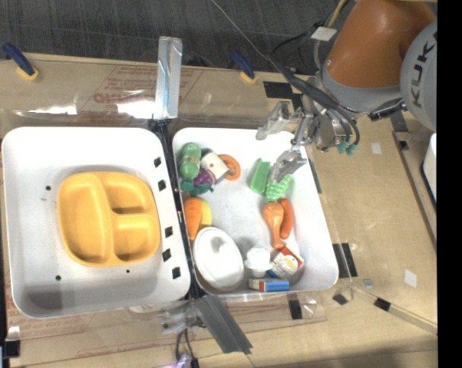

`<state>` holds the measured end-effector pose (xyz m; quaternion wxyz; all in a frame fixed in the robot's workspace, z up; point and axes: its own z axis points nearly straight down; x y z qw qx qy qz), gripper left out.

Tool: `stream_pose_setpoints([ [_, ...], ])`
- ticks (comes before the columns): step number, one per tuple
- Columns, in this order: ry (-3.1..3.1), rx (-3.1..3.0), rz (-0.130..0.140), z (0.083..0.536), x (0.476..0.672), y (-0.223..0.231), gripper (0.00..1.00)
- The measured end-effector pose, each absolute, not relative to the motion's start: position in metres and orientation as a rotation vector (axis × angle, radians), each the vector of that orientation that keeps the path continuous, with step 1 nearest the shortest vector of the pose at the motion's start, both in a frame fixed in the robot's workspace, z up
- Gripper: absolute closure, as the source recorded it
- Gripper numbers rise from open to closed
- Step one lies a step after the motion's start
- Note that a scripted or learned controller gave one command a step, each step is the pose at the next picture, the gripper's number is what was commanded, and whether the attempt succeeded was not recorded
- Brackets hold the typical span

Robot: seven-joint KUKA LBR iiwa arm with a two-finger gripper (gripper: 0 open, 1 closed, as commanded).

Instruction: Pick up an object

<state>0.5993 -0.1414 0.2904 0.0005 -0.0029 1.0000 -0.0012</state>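
Observation:
The right bin (323, 228) holds several toy foods. Among them are a green block (260, 175), a carrot with a leafy green top (286, 215), a tan drumstick (271, 219) and a purple and green bunch (193, 167). My gripper (277, 150) hangs over the bin's upper right part, just above and right of the green block. Its fingers are spread, one metal finger (271, 123) reaching toward the back rim and the other (290, 162) pointing down at the carrot's green top. Nothing sits between them.
A yellow divided tray (108, 217) lies in the left bin (16, 205). The right bin's front holds a white lidded bowl (218, 257), a small white bottle (258, 261), a small carton (287, 264) and a blue-tipped tube (269, 285). An orange carrot (193, 217) lies by the divider.

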Motion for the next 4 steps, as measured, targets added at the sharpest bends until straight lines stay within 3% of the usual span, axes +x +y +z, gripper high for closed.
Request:
stream_pose_setpoints([
  [1,3.151,0.005,0.004,0.113,0.622,-0.187,0.0],
  [2,3.133,-0.189,-0.001,0.094,0.603,-0.209,0.0],
  [3,3.115,-0.363,-0.003,0.095,0.621,-0.198,0.0],
  [4,3.133,-0.18,-0.001,0.093,0.535,-0.209,0.0],
])
